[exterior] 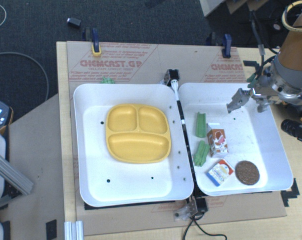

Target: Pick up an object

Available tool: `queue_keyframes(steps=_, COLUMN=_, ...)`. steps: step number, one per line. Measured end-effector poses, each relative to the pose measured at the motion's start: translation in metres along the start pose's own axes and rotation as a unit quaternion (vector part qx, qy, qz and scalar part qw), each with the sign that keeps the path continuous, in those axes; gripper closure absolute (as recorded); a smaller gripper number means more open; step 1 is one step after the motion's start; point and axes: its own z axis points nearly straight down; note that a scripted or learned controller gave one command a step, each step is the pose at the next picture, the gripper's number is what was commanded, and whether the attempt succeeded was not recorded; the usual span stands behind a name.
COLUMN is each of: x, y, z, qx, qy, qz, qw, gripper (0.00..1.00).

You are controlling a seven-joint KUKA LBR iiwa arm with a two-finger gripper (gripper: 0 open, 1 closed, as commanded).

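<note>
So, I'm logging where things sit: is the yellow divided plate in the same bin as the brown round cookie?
No, the yellow divided plate lies in the left bin, while the brown round cookie lies in the right bin.

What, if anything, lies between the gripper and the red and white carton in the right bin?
Nothing visible does. The gripper hangs over the upper part of the right bin, and bare white floor separates it from the red and white carton. The green pieces lie off to the carton's left, clear of that path.

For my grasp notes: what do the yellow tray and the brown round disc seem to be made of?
The yellow tray looks like moulded plastic: smooth, slightly glossy, with three pressed compartments. The brown round disc looks matte and grainy, perhaps a toy cookie or patty of rubber or plastic; the view leaves that open.
</note>
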Motion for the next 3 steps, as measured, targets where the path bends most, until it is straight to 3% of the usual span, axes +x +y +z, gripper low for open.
queue_keyframes(steps=1, x=0.032, y=-0.004, z=0.158, qx=0.009, qy=0.002, qz=-0.001, qw=1.0, gripper=0.0)
queue_keyframes(steps=2, x=0.029, y=0.001, z=0.138, qx=-0.001, qy=0.0, qz=0.001, qw=1.0, gripper=1.0)
queue_keyframes(steps=3, x=0.138, y=0.03, z=0.061, qx=-0.005, qy=-0.003, qz=-0.005, qw=1.0, gripper=1.0)
